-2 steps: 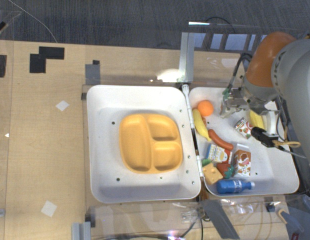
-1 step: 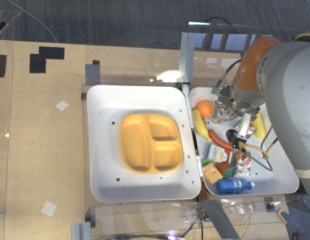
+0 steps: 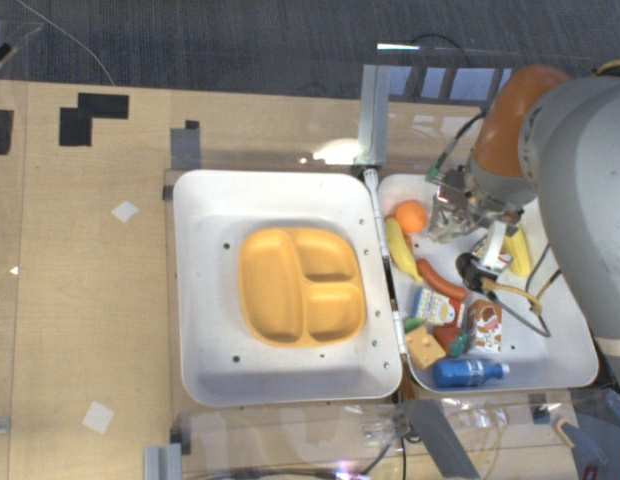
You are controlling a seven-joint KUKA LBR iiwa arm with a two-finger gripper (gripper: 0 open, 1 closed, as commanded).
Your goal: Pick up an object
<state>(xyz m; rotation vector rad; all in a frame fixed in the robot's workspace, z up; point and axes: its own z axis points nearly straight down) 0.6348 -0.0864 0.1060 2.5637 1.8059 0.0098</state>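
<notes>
My gripper (image 3: 446,218) hangs over the back of the right bin (image 3: 570,353), with the grey arm and its orange band reaching in from the right. Just left of it lies an orange ball (image 3: 411,216), beside a yellow banana (image 3: 398,250). A red sausage (image 3: 442,280) lies in front of the gripper. Nearer the front are a small colourful box (image 3: 431,308), a printed carton (image 3: 484,326), a cheese wedge (image 3: 423,348) and a blue bottle (image 3: 470,372). I see nothing held by the gripper.
The left bin (image 3: 205,358) holds a yellow divided plate (image 3: 300,286). Another yellow piece (image 3: 518,252) lies under the arm in the right bin. A metal divider (image 3: 385,268) runs between the bins, and a metal post (image 3: 375,118) stands behind them.
</notes>
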